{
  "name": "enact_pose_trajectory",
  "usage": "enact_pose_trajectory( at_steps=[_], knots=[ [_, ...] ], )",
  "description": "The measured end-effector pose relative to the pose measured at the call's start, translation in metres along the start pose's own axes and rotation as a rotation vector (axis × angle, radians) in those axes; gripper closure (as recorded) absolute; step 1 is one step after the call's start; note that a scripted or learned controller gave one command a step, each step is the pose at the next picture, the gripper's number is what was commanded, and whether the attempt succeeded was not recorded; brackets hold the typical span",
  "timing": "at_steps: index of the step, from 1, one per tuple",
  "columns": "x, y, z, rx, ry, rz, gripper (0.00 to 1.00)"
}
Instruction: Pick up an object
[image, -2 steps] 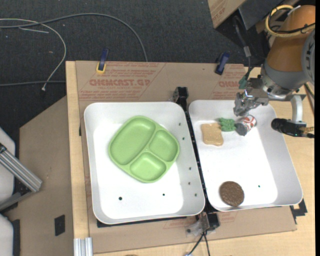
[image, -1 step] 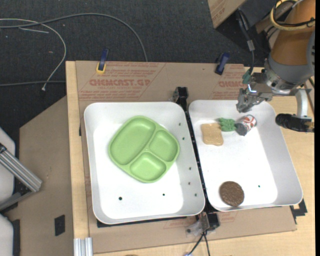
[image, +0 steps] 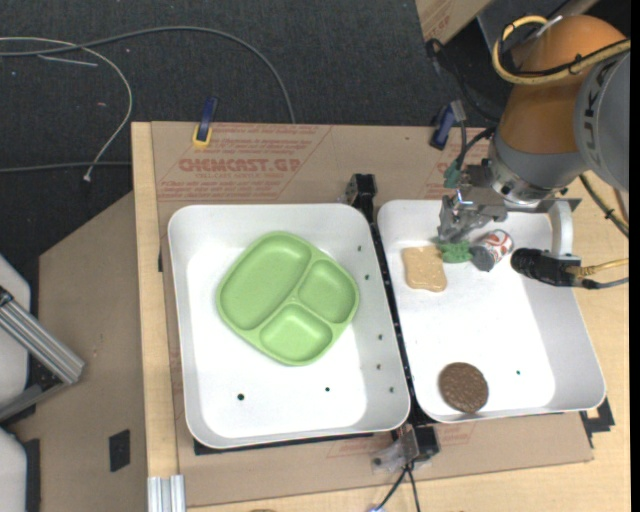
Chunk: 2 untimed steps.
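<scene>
My gripper (image: 455, 232) hangs over the far part of the right bin (image: 540, 330), its fingers reaching down onto a small green object (image: 457, 252). Just left of it lies a tan, toast-like piece (image: 424, 268). A small red, white and grey item (image: 490, 247) lies to the right of the green one. Near the bin's front edge rests a round brown cookie-like disc (image: 464, 386). How the fingers stand against the green object is hidden by the gripper body.
The left bin (image: 210, 390) bears a green divided plate (image: 288, 297). A black clamp (image: 361, 188) sits between the bins at the far side. A black cable connector (image: 545, 266) juts in from the right over the right bin.
</scene>
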<state>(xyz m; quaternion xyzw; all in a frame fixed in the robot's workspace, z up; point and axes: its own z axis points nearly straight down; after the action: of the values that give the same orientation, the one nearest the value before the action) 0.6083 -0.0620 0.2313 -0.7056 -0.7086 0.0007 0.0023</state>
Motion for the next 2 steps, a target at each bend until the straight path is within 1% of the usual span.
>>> enact_pose_trajectory(
  at_steps=[1, 2],
  knots=[
    [0.055, -0.018, -0.008, -0.001, 0.001, -0.002, 1.00],
    [0.103, -0.026, -0.008, -0.001, 0.000, -0.001, 1.00]
  ],
)
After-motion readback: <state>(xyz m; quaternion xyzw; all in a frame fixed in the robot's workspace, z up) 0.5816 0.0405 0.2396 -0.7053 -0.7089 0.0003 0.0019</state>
